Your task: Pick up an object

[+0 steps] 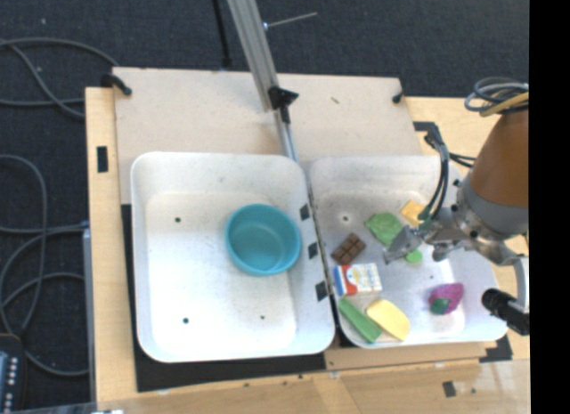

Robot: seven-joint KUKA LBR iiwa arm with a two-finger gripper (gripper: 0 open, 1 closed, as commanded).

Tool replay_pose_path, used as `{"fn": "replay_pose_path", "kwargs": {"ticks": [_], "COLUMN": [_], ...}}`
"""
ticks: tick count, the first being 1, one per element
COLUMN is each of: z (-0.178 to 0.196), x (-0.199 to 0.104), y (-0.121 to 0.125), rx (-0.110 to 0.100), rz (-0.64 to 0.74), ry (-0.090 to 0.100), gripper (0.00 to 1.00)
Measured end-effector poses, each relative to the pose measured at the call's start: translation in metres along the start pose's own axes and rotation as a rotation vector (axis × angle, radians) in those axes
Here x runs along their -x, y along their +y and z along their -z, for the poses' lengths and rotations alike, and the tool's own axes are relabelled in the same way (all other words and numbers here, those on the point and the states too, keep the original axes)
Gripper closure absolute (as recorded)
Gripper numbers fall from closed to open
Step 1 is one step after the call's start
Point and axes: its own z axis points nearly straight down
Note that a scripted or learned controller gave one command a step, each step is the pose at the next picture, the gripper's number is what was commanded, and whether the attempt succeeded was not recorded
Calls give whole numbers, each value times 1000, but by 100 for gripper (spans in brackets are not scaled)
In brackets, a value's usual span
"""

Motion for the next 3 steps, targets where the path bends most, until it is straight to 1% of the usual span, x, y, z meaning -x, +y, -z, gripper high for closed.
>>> {"fn": "replay_pose_path", "kwargs": {"ticks": [1,2,3], "z": [0,-53,-96], "x": [0,12,15], "y": [0,-1,1], "rx": [1,-6,-6], "rz": [-2,-4,-4], "ry": [0,-2,-2], "gripper": [0,0,0]}}
